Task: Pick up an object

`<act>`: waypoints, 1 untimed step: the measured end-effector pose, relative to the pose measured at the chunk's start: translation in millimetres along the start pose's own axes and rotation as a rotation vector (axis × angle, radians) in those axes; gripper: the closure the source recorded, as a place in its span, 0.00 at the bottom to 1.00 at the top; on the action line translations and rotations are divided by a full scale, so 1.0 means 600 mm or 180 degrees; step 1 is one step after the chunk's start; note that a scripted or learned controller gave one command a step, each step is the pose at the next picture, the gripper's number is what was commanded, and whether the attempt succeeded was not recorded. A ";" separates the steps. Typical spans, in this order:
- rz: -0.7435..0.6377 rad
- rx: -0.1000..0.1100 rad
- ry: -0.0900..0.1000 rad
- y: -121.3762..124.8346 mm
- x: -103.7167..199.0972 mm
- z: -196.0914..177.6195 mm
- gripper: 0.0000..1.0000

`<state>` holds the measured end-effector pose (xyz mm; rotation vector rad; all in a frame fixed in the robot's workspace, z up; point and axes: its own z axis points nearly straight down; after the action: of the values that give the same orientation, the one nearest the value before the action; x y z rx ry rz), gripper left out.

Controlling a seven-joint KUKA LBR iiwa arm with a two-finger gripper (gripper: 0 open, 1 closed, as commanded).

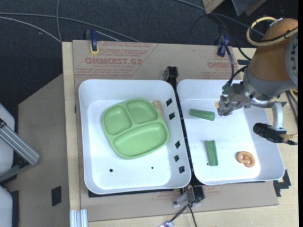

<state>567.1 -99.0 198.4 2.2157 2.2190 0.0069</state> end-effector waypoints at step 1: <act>0.0002 0.0008 0.0002 0.002 0.000 -0.042 1.00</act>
<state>568.3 -98.9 223.7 2.2179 2.2201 0.0047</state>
